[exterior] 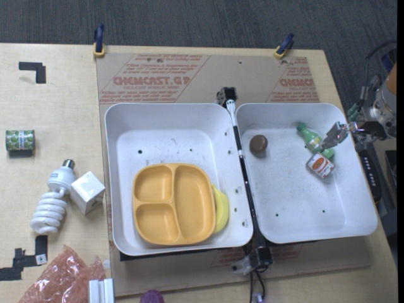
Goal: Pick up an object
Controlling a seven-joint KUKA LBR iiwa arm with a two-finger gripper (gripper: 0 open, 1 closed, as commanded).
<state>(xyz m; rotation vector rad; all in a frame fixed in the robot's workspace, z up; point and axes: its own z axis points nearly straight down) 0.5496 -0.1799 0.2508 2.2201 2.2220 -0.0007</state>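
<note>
Three things lie in the right bin: a brown ball, a green bottle and a little can with a red-and-white label. The tool reaches in from the right edge, low over the bottle's far end and just above the can. Whether it stands wide or narrow, I cannot tell; the tips blur into the bottle's green. Nothing is plainly gripped, so I'd call this the approach, the pick not yet made. The bottle looks the likeliest target, lying slantwise near the bin's back right corner. The next move calls for settling squarely across the bottle's narrow body, clear of the can beside it, then closing and lifting straight up. Over in the left bin, a yellow tray sits with a banana tucked against its right edge.
</note>
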